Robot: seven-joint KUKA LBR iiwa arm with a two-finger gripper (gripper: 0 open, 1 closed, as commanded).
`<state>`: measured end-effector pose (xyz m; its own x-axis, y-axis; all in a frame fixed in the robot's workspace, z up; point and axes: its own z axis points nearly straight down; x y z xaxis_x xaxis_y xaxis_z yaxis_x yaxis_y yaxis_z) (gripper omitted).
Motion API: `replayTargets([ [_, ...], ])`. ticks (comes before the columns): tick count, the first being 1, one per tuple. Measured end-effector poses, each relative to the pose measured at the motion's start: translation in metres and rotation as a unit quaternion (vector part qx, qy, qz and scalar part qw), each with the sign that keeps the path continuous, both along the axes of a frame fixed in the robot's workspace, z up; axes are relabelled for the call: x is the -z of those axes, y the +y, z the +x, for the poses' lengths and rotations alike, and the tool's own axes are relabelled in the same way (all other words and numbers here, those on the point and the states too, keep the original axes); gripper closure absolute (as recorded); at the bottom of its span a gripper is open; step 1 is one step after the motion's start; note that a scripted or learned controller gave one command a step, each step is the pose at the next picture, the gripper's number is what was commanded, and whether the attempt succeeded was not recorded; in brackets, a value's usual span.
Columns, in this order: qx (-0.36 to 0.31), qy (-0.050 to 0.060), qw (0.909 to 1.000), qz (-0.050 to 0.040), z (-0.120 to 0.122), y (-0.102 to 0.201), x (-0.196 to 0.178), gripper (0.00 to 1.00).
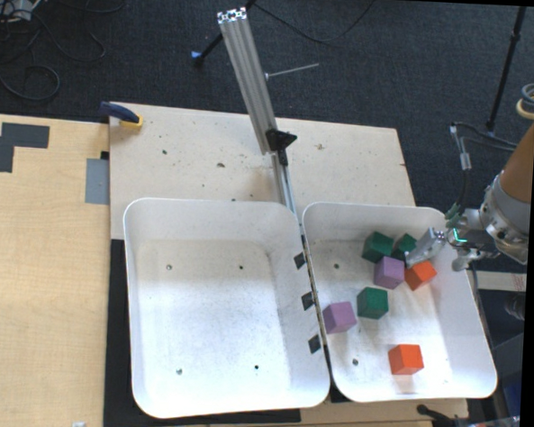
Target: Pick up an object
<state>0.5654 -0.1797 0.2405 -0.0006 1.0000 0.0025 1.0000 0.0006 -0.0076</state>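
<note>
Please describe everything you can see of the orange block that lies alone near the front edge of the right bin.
The orange block is a small cube with a matte, evenly coloured surface, possibly foam or painted wood. Its top face looks brighter than its sides. It sits flat on the floor of the right bin, slightly rotated relative to the bin walls, close to the front right corner. Nothing touches it: the green block and purple block lie apart from it, and the gripper is farther back.

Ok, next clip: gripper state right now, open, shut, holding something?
Gripper: cannot be told. It sits low over the right bin, at the orange block beside the purple block; no block is visibly held.
</note>
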Motion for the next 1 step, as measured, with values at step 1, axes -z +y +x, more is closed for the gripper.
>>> replayTargets([
  [1, 0.000, -0.002, 1.0000, -0.0007, 0.0008, -0.0004, -0.0026, 0.00],
])
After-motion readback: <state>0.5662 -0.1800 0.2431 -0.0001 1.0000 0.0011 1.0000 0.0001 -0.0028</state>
